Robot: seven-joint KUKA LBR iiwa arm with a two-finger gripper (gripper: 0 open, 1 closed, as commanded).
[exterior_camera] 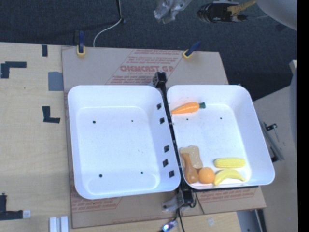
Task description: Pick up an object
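Note:
The right bin (pixel 219 134) holds several toy foods. An orange carrot (pixel 186 108) with a green tip lies near its far left corner. Along the near edge sit a tan bread slice (pixel 192 155), a brown piece (pixel 189 173) below it, a round orange (pixel 206 175), a yellow corn cob (pixel 229 163) and a banana (pixel 230 177). My gripper (pixel 169 5) hangs blurred at the top of the view, high beyond the bins' far side and well away from every object. Nothing shows in it.
The left bin (pixel 116 149) stands beside the right one, with black clips (pixel 166 149) along their shared wall. Both rest on a cardboard sheet (pixel 145 69) held by two clamps (pixel 80 50). A white cable (pixel 108 28) runs over the dark floor behind.

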